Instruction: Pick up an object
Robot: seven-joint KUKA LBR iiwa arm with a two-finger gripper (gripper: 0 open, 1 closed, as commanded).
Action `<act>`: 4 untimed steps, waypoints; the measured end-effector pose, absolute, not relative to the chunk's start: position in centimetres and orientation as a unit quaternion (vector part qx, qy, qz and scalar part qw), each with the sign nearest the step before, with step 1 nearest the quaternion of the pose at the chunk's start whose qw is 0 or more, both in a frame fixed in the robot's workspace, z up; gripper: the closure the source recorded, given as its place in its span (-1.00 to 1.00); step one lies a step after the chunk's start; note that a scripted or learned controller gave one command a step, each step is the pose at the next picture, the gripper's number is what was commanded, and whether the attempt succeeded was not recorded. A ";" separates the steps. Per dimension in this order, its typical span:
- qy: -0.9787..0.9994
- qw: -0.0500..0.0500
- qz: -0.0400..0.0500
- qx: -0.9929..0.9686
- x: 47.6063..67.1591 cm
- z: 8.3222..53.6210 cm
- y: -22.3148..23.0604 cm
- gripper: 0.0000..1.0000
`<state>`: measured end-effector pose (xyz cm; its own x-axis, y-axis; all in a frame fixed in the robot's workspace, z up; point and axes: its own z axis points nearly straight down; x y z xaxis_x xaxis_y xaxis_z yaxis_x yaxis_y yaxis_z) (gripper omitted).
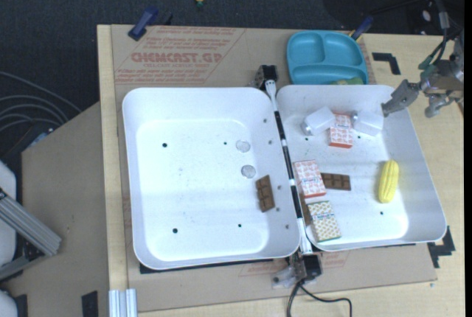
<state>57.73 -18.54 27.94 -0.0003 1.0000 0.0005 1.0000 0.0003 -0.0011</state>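
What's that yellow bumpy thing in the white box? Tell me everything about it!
It looks like a toy corn cob, bright yellow with rows of little bumps, probably plastic. It is short and rounded at both ends. It lies flat on the floor of the right bin, near that bin's right wall, pointing roughly up and down in the camera view. Nothing touches it: the brown chocolate bar lies apart to its left, and the gripper is up near the bin's far right corner, away from it.

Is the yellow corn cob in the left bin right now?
No. The yellow corn cob lies in the right bin, near its right side, while the left bin holds a brown chocolate bar.
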 end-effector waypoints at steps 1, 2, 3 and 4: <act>-0.707 0.002 0.001 -0.707 60.3 14.1 -17.3 -1.00; -0.708 0.002 0.004 -0.706 65.8 10.1 -14.7 -1.00; -0.711 0.015 0.007 -0.703 66.6 9.7 -15.7 -1.00; -0.712 0.017 0.005 -0.702 66.6 9.6 -16.6 -1.00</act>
<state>66.62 -16.56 9.59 -0.0143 0.9998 0.0166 0.9994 0.0148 -0.0311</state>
